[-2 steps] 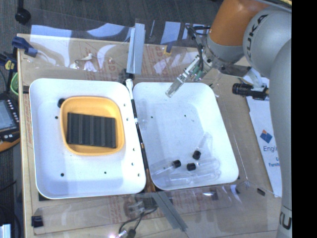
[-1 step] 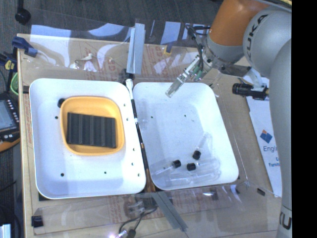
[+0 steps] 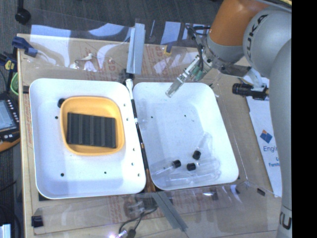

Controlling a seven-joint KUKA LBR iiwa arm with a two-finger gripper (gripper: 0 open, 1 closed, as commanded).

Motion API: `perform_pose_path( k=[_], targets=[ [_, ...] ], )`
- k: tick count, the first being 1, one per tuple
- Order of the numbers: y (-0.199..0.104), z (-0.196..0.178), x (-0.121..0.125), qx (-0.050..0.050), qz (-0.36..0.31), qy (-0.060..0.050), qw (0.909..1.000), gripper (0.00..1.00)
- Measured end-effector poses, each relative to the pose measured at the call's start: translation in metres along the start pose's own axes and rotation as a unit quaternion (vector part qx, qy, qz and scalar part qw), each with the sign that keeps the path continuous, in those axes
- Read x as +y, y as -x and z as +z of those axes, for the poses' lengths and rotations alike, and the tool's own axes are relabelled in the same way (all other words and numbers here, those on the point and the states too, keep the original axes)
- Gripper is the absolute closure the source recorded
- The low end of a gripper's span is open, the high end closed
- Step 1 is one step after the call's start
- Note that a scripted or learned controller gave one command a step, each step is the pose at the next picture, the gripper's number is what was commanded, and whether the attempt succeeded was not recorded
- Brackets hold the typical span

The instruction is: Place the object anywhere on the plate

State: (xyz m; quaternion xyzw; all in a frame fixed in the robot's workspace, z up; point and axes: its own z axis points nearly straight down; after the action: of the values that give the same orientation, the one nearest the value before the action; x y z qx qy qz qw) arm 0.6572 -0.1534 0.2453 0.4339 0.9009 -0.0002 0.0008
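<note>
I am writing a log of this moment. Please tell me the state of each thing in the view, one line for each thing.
plate: lies flat in the left bin, with a dark ribbed insert on it.
left bin: holds the plate.
clear tubes: lie in the near corner of the right bin, black caps on, apart from the plate.
right bin: holds the tubes.
gripper: above the far edge of the right bin, holding nothing.

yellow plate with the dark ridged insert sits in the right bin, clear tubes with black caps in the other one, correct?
Bins are swapped. The camera view shows the yellow plate with its dark ridged insert in the left bin, and the clear tubes with black caps in the right bin.
</note>
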Motion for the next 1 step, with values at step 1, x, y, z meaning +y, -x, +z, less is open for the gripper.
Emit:
perform_pose_path(
  k=[1],
  targets=[
    [0.0406, -0.0327, -0.0406, 0.000, -0.018, 0.000, 0.9998, 0.00]
  ],
)
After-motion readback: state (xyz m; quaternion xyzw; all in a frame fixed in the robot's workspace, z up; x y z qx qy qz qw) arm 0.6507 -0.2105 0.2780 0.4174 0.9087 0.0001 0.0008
